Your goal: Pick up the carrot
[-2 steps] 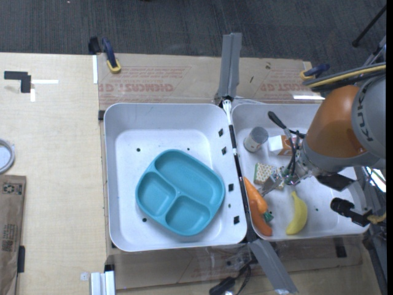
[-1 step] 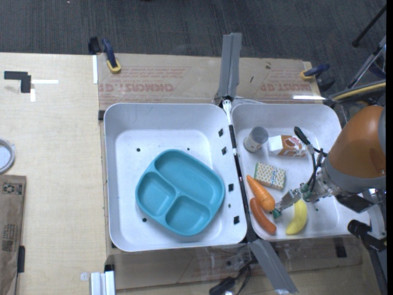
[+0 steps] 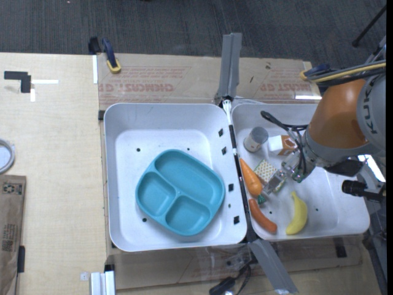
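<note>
In right bin (image 3: 344, 226), by left wall: carrot (image 3: 250, 176), tip toward bench's front. My gripper (image 3: 277, 182) just beside it, fingers narrow, holding nothing. I'd open, straddle carrot's middle crosswise, avoid sausage (image 3: 263, 216).

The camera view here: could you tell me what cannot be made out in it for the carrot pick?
- Gripper: small and blurred by the carrot; its finger opening cannot be read.
- Right bin: the arm covers part of its floor.
- Small orange-and-white item: partly under the arm, too small to identify.
- Carrot's green end: merges with the gripper tip, so contact is unclear.
</note>
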Action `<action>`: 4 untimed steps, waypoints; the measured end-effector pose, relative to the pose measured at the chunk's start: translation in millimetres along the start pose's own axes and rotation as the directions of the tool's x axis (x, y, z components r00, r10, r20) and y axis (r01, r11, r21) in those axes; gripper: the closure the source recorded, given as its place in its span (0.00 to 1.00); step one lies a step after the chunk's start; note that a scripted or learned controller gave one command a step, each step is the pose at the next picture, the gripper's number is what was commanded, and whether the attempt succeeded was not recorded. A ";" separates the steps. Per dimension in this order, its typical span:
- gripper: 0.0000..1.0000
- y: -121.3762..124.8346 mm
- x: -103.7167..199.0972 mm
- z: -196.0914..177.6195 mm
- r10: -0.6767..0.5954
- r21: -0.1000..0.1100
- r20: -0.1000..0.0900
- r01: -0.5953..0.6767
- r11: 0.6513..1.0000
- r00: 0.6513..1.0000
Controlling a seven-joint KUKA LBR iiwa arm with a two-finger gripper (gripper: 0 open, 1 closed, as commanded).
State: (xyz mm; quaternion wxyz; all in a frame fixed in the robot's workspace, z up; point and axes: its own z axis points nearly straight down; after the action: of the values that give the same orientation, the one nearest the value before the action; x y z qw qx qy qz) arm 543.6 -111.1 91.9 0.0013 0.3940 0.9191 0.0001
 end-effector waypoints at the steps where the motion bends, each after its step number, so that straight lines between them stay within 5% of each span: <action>1: 1.00 -0.2 -0.8 -9.0 0.002 -0.001 0.001 -0.002 1.000 1.000; 2: 1.00 1.0 16.2 -36.0 0.167 0.001 -0.001 -0.167 0.986 0.986; 3: 1.00 7.9 55.4 -135.2 -0.159 0.000 0.000 0.159 0.987 0.987; 4: 1.00 17.8 111.3 -161.6 0.175 0.003 -0.001 -0.175 0.984 0.984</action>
State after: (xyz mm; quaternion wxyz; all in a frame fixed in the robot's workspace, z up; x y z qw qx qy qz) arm 479.4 -18.1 253.2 0.0001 0.4734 0.8808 -0.0006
